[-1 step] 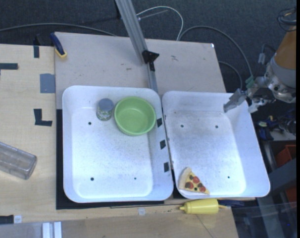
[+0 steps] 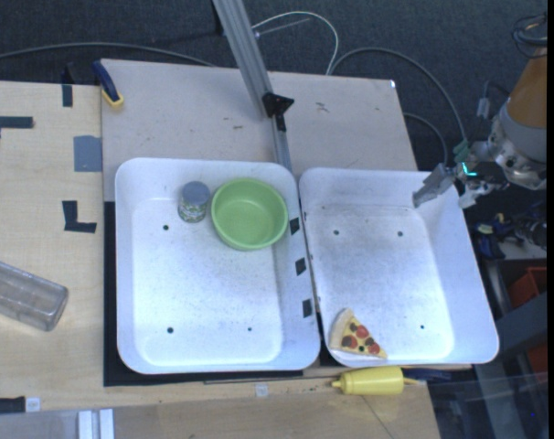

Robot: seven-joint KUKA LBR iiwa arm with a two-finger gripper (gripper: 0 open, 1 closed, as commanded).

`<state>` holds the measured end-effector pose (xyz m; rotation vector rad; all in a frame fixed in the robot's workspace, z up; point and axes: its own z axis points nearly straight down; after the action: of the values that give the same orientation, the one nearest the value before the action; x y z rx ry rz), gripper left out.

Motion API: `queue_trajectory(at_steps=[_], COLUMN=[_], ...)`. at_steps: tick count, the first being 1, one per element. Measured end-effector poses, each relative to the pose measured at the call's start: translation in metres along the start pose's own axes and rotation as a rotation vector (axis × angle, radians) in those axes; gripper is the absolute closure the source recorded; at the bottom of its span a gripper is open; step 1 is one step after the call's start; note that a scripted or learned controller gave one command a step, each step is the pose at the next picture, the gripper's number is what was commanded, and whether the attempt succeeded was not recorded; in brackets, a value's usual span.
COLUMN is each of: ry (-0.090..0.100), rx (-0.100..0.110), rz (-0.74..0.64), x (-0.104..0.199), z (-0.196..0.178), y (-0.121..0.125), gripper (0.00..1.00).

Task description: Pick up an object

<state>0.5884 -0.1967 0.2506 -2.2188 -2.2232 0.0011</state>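
Observation:
A green bowl [image 2: 250,213] sits at the far side of the left bin [image 2: 204,337], with a small grey-lidded jar [image 2: 194,201] touching its left side. A toy pizza slice [image 2: 356,335] lies in the near left corner of the right bin [image 2: 387,245]. A yellow squeeze bottle [image 2: 373,380] lies on the bench just in front of the right bin. My gripper [image 2: 439,187] hangs over the far right corner of the right bin, well away from the pizza slice, with nothing seen in it.
A slanted metal pole [image 2: 247,48] rises behind the bins' shared edge. A clear plastic container [image 2: 21,293] lies on the bench at the far left. A blue and yellow clamp [image 2: 108,83] sits at the back left. Cables [image 2: 378,62] loop behind the right bin.

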Motion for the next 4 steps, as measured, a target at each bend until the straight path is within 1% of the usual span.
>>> queue_trajectory(at_steps=[1, 2, 3, 4], ry=[0.000, 0.001, 0.000, 0.000], rx=[0.004, 0.007, 0.005, 0.002], rz=[0.000, 0.000, 0.000, -0.001], x=[-0.001, 0.005, 0.006, 0.006], z=[0.044, 0.107, 0.161, 0.148], y=[0.001, -0.004, -0.005, -0.004], gripper=[0.00, 0.00, 0.00, 1.00])
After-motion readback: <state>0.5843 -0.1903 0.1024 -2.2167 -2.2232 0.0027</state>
